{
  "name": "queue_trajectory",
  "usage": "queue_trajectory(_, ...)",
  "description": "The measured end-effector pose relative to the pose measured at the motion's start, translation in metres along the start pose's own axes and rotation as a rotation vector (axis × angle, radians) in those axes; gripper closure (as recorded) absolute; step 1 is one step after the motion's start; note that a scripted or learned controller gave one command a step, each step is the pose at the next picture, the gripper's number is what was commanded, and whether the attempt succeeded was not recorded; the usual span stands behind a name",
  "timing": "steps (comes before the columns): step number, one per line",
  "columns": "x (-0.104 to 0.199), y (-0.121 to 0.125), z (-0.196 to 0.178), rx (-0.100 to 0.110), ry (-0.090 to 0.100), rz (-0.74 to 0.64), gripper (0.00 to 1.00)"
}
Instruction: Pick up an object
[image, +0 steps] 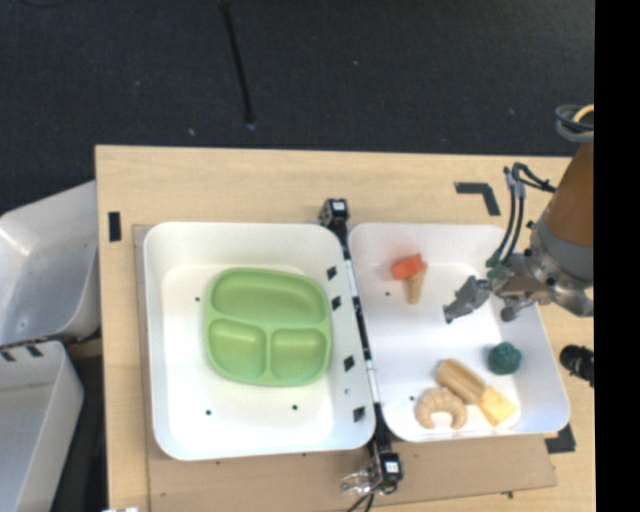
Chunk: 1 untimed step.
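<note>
In the right bin (400, 340) lie several small items: an orange carrot-like piece (408, 275) at the back, a dark green lump (504, 358) at the right, and a tan roll (460, 379), a pale croissant shape (441, 408) and a yellow wedge (497, 406) at the front. My gripper (487, 304) hangs over the bin's right middle, above and left of the green lump. It is open, its fingers spread apart with nothing between them.
The left bin (170, 400) holds a light green divided plate (268, 325). A ridge with black clips (352, 320) separates the two bins. The arm's orange band (575, 205) and cables (515, 215) rise over the right bin's far right corner.
</note>
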<state>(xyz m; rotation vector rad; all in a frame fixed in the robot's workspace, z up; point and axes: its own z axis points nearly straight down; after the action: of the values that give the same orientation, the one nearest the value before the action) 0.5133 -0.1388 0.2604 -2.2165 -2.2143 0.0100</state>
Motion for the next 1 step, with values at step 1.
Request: queue_trajectory(1, 0.0001, 0.0021, -0.0059, -0.012, -0.002, -0.003, 0.0)
